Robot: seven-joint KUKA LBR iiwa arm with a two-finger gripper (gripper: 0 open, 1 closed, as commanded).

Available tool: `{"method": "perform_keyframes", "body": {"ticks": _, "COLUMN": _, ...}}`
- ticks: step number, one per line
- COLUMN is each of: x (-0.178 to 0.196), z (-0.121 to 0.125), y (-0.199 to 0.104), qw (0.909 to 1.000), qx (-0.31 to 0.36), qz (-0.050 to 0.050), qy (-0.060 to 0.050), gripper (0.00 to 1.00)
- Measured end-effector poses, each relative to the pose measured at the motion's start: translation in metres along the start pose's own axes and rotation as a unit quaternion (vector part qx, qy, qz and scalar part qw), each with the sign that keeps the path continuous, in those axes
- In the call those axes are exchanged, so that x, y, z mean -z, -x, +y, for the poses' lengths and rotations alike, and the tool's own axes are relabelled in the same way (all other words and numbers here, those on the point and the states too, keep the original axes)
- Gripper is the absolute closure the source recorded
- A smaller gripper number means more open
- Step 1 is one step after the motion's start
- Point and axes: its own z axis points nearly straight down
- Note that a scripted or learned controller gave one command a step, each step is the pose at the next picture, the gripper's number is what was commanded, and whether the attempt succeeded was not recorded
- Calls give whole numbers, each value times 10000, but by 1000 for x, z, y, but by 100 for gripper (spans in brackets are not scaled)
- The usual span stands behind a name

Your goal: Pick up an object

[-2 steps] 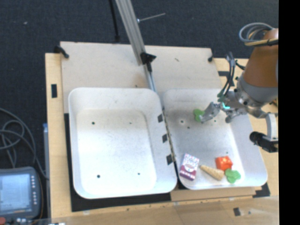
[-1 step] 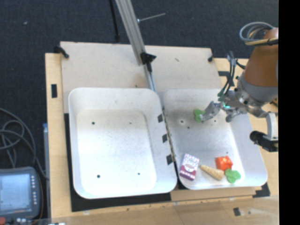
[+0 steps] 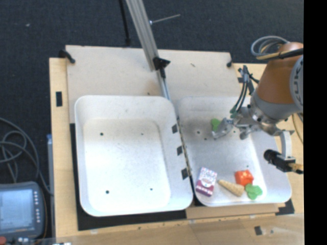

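Fingers (image 3: 220, 131) beside small green object (image 3: 215, 123), orientation unclear, right bin (image 3: 204, 111).

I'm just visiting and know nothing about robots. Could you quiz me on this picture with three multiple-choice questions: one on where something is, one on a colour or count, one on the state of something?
1. Where does the purple and white carton lie?
A. In the left bin
B. In the right bin, near its front edge
C. On the dark floor

2. What colour is the band on the arm above the wrist?
A. Orange
B. Blue
C. Yellow

3. How does the small green piece stand to the pincer?
A. Far off, in the other bin
B. Close beside the pincer's tip
C. Stacked on the carton

Answers:
1 B: it lies in the right bin beside a tan cone.
2 A: the band shows orange.
3 B: the green piece shows just by the tip; a grip cannot be confirmed.
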Motion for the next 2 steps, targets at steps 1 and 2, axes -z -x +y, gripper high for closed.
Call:
{"method": "perform_keyframes", "body": {"ticks": 1, "x": -60, "z": 7, "y": 0, "qw": 10000, "qx": -8, "qz": 2, "qy": -9, "gripper": 0}}
{"method": "perform_keyframes", "body": {"ticks": 2, "x": -87, "z": 6, "y": 2, "qw": 10000, "qx": -7, "qz": 0, "qy": 1, "gripper": 0}}
